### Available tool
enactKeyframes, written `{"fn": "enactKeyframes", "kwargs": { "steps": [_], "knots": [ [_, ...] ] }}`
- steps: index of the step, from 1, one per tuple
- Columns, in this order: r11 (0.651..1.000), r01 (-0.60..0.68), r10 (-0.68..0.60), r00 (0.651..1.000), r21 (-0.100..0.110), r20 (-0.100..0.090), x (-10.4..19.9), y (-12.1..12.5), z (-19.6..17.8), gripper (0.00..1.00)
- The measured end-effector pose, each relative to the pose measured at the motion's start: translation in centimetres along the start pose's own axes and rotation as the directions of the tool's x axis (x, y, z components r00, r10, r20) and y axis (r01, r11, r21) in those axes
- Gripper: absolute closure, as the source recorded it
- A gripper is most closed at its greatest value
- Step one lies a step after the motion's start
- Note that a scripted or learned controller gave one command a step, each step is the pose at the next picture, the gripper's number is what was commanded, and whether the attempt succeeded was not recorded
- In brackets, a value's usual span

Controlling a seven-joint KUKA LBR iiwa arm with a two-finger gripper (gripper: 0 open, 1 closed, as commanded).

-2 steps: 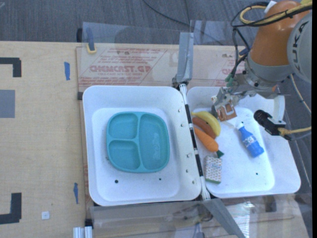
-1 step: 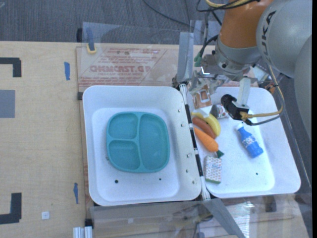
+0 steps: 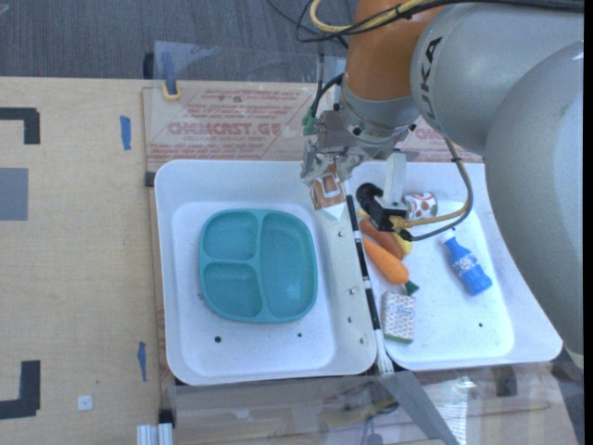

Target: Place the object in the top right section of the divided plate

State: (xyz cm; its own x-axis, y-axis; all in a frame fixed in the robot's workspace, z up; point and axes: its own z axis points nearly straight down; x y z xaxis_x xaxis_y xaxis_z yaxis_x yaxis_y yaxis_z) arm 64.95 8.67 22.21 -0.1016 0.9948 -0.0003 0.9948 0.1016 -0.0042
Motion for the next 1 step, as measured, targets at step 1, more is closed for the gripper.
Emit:
{"fn": "enactKeyframes", "kwargs": {
  "steps": [1],
  "knots": [
    [0.983,0.183,-0.183,0.983,-0.004,0.001,7.54,0.79,0.83,1.0]
  ]
}}
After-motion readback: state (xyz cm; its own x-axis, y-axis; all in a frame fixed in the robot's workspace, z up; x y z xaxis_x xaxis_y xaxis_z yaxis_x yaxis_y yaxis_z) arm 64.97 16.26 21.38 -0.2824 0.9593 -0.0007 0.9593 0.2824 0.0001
